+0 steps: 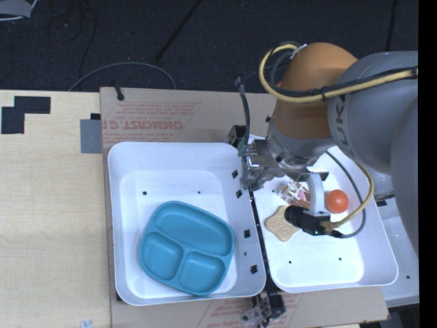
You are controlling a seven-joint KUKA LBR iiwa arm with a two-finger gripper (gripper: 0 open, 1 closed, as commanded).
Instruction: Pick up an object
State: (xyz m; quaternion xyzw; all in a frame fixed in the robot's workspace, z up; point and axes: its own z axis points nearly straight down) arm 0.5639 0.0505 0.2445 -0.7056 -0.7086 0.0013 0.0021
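A pale wooden counter (48, 203) spreads under even light, marked with black squares (24, 111) and a grey patch (89, 135). A brown cardboard sheet with red printing (171, 118) lies on it. Beyond, dark carpeted floor (136, 26) carries thin black cables (181, 19).

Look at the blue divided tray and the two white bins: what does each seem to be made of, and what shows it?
Blue divided tray: probably moulded plastic, matt; uniform colour, rounded edges, soft compartment ridges.
Left bin and right bin: likely thin plastic, smooth with slight gloss; rounded corners and an even white surface. Painted metal cannot be ruled out.
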